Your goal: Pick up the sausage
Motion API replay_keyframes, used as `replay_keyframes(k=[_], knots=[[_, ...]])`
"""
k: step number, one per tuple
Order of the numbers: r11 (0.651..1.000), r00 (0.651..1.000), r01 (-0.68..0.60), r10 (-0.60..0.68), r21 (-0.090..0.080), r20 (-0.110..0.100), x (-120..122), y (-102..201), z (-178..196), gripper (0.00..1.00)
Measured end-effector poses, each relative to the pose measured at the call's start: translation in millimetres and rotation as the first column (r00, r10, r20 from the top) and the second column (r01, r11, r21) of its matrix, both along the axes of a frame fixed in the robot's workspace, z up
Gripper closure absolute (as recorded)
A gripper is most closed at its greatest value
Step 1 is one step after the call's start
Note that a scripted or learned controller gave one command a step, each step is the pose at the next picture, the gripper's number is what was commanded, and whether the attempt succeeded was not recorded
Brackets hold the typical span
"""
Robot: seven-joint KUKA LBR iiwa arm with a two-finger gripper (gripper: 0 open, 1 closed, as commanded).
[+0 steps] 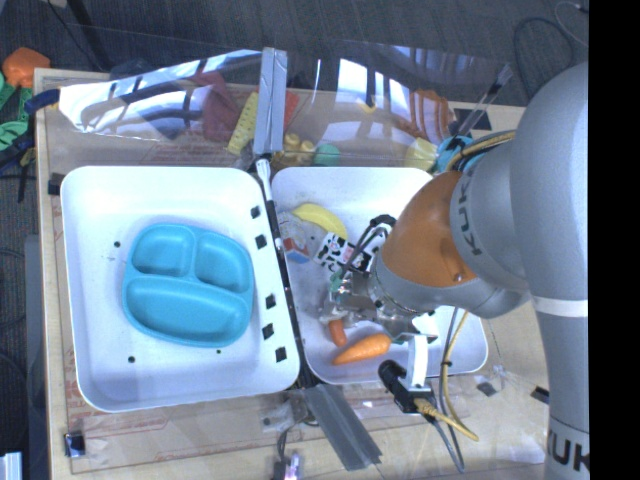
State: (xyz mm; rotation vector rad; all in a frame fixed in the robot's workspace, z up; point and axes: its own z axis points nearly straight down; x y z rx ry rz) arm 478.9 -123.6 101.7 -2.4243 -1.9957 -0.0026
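Gripper [345, 293] down in right bin [455, 353] near carrot [362, 347]; I can't tell its state. Reach step; next I must find sausage.

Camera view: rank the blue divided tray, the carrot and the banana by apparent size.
1. Blue divided tray, by far the largest.
2. Carrot and banana look about alike; the banana is partly hidden, so I won't rank them.

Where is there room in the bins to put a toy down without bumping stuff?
The left bin has bare white floor all around the blue tray, widest along its near edge and left side. The right bin is crowded: the banana, the carrot and small toys sit under the claw. Only a strip by its far wall looks free.
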Motion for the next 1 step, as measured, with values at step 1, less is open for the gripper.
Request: replay_keyframes(k=[1], knots=[[0.996,0.996,-0.094,0.094,-0.002,-0.002,-1.3,82.9,132.5,1.00]])
